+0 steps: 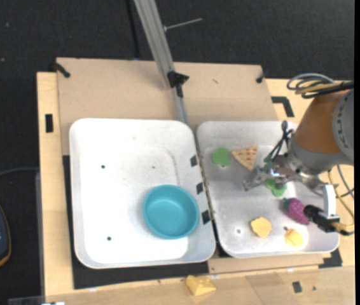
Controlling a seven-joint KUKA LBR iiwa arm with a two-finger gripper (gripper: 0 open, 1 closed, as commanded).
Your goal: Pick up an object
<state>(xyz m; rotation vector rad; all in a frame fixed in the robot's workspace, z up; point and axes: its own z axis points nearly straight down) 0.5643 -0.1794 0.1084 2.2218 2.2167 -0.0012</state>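
My gripper [264, 175] hangs low over the middle of the right bin [231, 234], on the grey arm with the orange band [317, 129] that comes in from the right. A small green piece [275, 185] lies right beside the gripper tip, partly covered by it. A pizza-slice toy [246, 155] and a green leafy toy [221, 157] lie to the upper left of the gripper. A purple toy [296, 210] sits to its lower right. Two yellow pieces [261, 227] [292, 237] rest near the bin's front edge.
The left bin [116, 151] holds a blue bowl [170, 211] at its front right. A metal pole [156, 37] slants down to the gap between the bins. A yellow wedge [200, 285] lies on the bench in front of the bins.
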